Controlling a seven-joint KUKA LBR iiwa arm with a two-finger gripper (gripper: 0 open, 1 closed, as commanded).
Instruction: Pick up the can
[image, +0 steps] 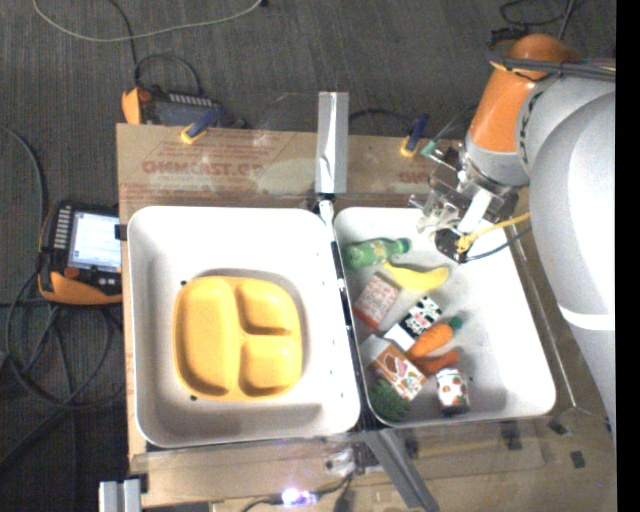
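The can is small, with a white, red and green label. It stands near the front of the right bin, beside a carrot. My gripper hangs over the bin's back edge, above and just right of a banana. It is far from the can, with the carrot and banana lying in between. I see nothing held in it.
The right bin also holds a green bottle, a pinkish box, a cow-patterned carton, a printed box and broccoli. In the left bin sits a yellow divided tray. A yellow cable trails from the wrist.
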